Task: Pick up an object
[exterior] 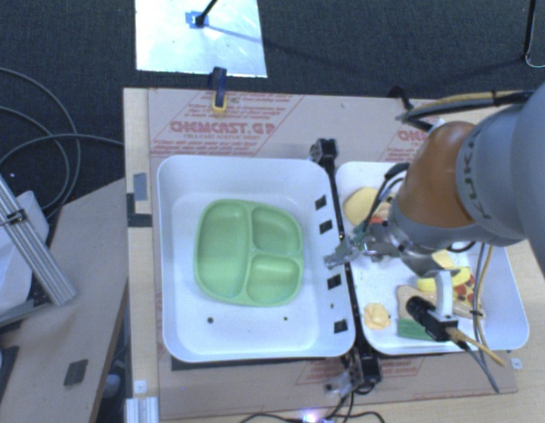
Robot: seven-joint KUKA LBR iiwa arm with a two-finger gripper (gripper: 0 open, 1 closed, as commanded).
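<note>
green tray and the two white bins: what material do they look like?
Green tray: looks like moulded plastic, matte to satin, with soft rounded compartment walls and a uniform pale colour. Left bin and right bin: probably thin formed plastic, smooth and slightly glossy, with rolled rims; the view can't confirm.

A green divided plate [250, 253] lies in the left white bin [180, 324]. The bins rest on a brown board [237, 126] with red lettering. Beyond it, a shiny metal sheet [197, 25] lies on dark carpet [52, 25].
</note>
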